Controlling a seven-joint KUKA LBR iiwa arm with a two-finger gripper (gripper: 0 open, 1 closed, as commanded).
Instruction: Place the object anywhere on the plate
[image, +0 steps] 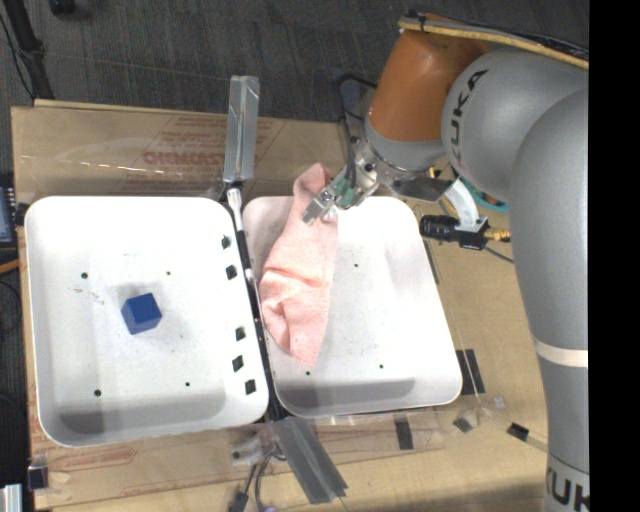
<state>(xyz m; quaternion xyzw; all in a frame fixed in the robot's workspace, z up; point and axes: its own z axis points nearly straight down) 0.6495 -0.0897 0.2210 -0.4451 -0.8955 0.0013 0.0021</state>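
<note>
Nearest the camera, the left bin (60, 400) carries a small blue cube (142, 312) out in its open middle, a little toward the left wall, well apart from everything else. Across the divide, in the right bin (400, 385), a pink cloth (298, 282) drapes along the left wall, its long axis running from the near half of the bin up to the far left corner. And there, at the far end, the gripper (333, 201) has its fingers pinched on the cloth's top corner, which is lifted off the floor while the lower folds sag against the bin. So the cloth hangs down and toward the camera from the claw. I can make out no separate plate.
</note>
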